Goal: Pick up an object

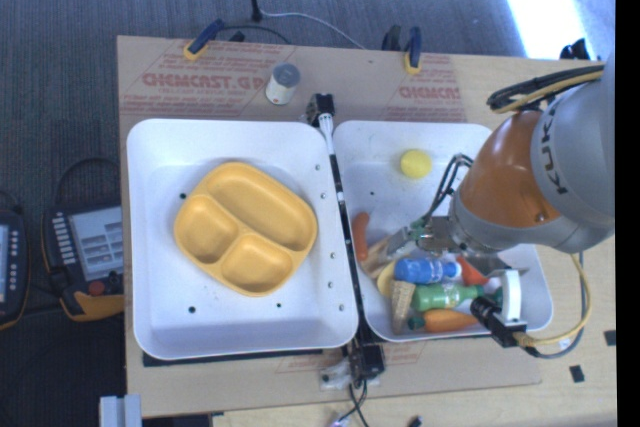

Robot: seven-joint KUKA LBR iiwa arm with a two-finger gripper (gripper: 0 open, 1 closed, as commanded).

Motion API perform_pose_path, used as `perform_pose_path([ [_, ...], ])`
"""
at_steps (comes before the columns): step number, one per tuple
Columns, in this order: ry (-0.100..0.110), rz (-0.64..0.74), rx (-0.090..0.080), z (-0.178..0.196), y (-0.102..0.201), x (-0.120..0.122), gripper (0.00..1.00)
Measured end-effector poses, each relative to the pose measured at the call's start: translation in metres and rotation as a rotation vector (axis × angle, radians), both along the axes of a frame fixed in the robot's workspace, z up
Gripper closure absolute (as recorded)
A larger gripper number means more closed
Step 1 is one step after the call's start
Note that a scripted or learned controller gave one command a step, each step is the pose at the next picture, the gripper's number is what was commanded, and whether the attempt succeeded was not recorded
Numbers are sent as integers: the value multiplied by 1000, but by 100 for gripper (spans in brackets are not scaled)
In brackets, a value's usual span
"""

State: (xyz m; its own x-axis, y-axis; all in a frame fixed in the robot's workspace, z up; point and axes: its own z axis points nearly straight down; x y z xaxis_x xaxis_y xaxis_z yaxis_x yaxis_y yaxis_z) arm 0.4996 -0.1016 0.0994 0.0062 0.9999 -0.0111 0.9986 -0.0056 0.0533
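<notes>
Bins: two shallow white plastic bins side by side on the bench, the left bin (150, 315) and the right bin (535, 300), touching along their inner edges.
Left bin contents: one yellow plastic plate with three compartments (245, 227), lying flat near the middle.
Right bin contents, loose: one small yellow ball (416, 163), alone toward 12 o'clock in the bin.
Right bin contents, heap: a cluster of toy items between 6 and 9 o'clock in the bin. It has one blue plastic bottle (428, 270), one green plastic bottle (445, 297) just below it, one orange carrot-shaped toy (450, 320) at the bottom, one beige cone (400, 300) and one orange stick-like piece (360, 233) at 9 o'clock. The items touch and overlap, so more may lie hidden.
Arm: one grey arm with an orange band (505, 180), over the right bin from 3 o'clock.
Gripper: the gripper (418, 237) is low over the heap, just above the blue bottle. Whether it is open or closed cannot be told, and nothing is seen held in it.
Clamps: two blue and yellow clamps on the bench's far edge, one at 11 o'clock (205, 37) and one at 1 o'clock (412, 50).
Small item: one white cylinder with a grey cap (283, 83) on the bench beyond the left bin.
Writing: red "CHEMCAST" print on the brown bench sheet (190, 80); black letters "KUK" on the arm.
</notes>
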Motion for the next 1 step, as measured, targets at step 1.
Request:
perform_pose_path([
  [1, 0, 0, 0, 0, 0, 0, 0],
])
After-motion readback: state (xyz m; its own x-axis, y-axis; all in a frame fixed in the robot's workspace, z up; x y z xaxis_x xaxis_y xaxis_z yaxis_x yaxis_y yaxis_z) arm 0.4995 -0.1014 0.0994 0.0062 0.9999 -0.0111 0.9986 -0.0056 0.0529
